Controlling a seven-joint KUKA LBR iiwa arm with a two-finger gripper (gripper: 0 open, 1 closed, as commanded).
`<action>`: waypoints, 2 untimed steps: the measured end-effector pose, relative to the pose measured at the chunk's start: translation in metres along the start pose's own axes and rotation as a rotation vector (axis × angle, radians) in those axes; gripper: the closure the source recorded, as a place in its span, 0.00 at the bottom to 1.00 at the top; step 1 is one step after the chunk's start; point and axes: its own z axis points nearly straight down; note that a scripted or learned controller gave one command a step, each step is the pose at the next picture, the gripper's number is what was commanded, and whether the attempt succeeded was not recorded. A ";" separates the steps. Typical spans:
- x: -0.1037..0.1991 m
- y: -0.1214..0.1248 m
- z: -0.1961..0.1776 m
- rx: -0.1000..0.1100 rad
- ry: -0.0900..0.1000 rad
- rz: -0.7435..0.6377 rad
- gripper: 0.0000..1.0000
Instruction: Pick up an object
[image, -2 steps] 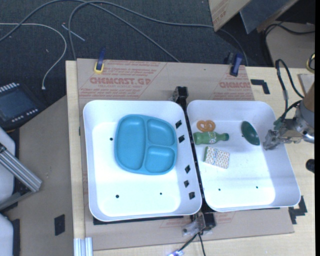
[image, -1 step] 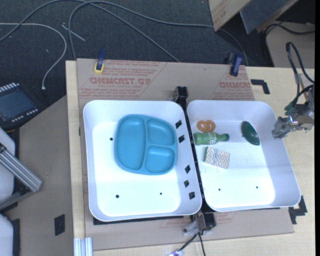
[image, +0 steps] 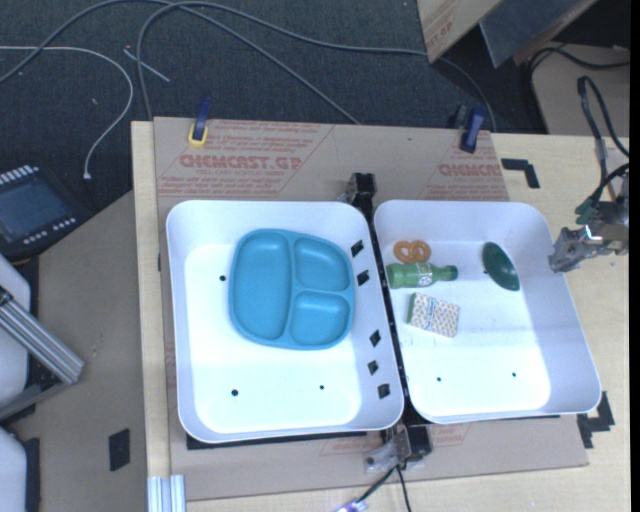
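The right bin (image: 560, 350) holds a small orange pretzel (image: 411, 251), a green bottle (image: 421, 274) lying on its side, a patterned white packet (image: 434, 315) and a dark green leaf-shaped piece (image: 501, 266). In the left bin (image: 200, 380) lies a blue divided plate (image: 292, 288). My gripper (image: 578, 245) is at the far right, just outside the right bin's right rim, level with the dark green piece and apart from every object.
A black hinge strip with clips (image: 375, 300) runs between the two bins. Blue clamps (image: 201, 128) (image: 472, 127) hold the board at the back. Cables (image: 600, 120) hang near the gripper on the right.
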 end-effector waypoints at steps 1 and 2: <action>0.054 0.005 0.002 0.005 0.004 -0.005 1.00; 0.114 0.029 0.001 0.001 0.004 -0.007 1.00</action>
